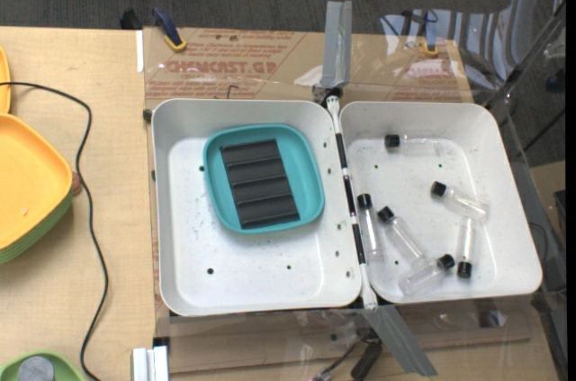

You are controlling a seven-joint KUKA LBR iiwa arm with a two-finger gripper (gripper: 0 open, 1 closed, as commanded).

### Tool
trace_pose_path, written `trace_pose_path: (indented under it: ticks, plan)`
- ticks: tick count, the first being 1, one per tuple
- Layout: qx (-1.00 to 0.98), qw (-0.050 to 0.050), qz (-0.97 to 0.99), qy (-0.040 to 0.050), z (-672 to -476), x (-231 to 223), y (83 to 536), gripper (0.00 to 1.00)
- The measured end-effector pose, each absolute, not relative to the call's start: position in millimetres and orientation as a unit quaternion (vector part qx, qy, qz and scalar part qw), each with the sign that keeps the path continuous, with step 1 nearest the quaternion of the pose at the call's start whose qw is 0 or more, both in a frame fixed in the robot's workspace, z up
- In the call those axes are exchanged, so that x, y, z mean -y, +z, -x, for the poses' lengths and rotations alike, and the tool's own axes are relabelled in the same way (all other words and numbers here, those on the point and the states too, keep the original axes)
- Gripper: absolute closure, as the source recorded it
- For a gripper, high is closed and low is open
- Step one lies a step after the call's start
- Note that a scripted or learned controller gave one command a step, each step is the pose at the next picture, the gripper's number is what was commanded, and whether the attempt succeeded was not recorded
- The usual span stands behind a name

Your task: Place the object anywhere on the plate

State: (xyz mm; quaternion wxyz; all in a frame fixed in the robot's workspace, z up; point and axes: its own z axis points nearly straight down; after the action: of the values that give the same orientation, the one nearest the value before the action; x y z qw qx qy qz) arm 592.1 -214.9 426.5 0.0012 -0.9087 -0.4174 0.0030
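A stack of yellow dishes was seen at the left bench edge, a black cable beside it, and a clamp on cardboard behind.

Left bin: shallow, white, rounded corners, small dark holes in its floor.
Right bin: the same, touching it.
Grey metal post: upright behind their seam.
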Motion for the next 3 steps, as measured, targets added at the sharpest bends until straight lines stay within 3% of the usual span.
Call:
trace_pose_path:
  ticks: [1,2,3]
  plan:
    - [0.367,0.000,0.930,0.0023,-585.1,215.9,437.2,0.00]
    - [0.294,0.001,0.956,0.0028,-564.6,211.1,439.8,0.00]
    - [0.227,0.000,0.974,0.0024,-585.8,221.4,439.4,0.00]
